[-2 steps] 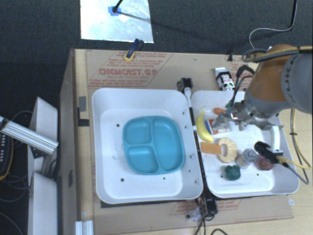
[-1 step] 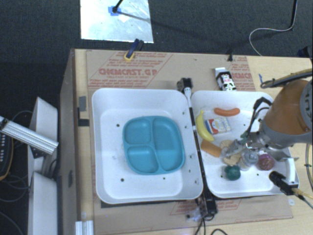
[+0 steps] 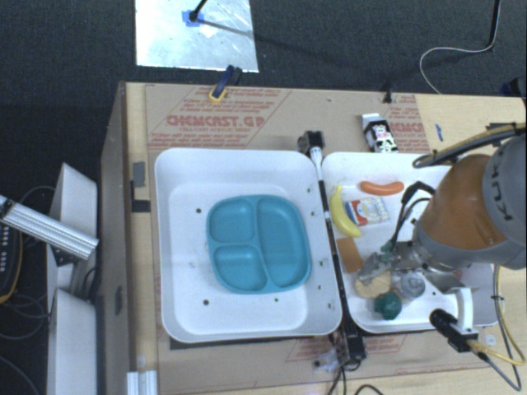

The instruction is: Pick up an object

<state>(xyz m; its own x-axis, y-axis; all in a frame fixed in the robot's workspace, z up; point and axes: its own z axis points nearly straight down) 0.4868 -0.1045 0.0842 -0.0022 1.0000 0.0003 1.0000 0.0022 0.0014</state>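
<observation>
Gripper (image 3: 377,267) hanging low in the right bin (image 3: 428,323), grip impossible to tell, touching a tan flat piece (image 3: 372,285); green ball (image 3: 387,305) lying just beside, banana (image 3: 341,212) and sausage (image 3: 382,188) farther up. Blue divided plate (image 3: 258,243) sitting in the left bin (image 3: 185,220). Cardboard-covered worktop (image 3: 222,118) standing on dark carpet (image 3: 58,56).

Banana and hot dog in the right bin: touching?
Apart. The camera view shows the banana along the bin's left wall and the hot dog near the top, with white bin floor between them.
</observation>
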